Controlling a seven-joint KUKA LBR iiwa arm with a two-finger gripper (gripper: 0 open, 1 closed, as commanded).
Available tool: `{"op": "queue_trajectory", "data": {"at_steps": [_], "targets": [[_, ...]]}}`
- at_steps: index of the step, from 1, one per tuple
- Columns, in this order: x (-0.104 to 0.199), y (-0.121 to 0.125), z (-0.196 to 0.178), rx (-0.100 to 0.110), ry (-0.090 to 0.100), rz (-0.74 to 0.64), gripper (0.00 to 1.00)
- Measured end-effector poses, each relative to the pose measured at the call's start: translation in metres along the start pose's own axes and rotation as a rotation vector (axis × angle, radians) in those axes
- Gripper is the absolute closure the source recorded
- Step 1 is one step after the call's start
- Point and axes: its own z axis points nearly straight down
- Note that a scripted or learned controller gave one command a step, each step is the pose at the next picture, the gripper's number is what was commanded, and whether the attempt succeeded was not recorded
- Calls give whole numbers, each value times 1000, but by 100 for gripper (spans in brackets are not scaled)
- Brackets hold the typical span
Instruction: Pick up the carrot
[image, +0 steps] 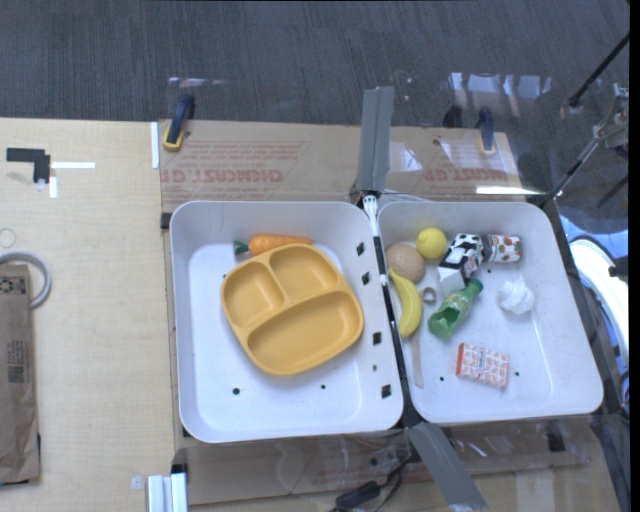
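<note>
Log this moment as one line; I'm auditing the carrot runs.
target: carrot | location: left bin, at far edge of yellow plate | status: not yet picked

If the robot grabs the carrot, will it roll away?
Maybe. The carrot looks round and tapered, so a nudge might roll it. It lies against the yellow plate, which may block rolling that way. It looks stiff, probably not floppy.

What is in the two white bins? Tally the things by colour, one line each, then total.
Yellow: 3, divided plastic plate, banana, lemon
Orange: 1, carrot
Green: 1, bottle
Brown: 1, kiwi
Other packets and white items: 4
Total: 10
</note>
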Motion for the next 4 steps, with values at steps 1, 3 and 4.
{"op": "queue_trajectory", "data": {"at_steps": [1, 3, 4], "targets": [[9, -16, -4, 3, 1, 196, 100], [9, 6, -28, 0, 0, -47, 100], [-2, -3, -29, 0, 1, -444, 100]]}}
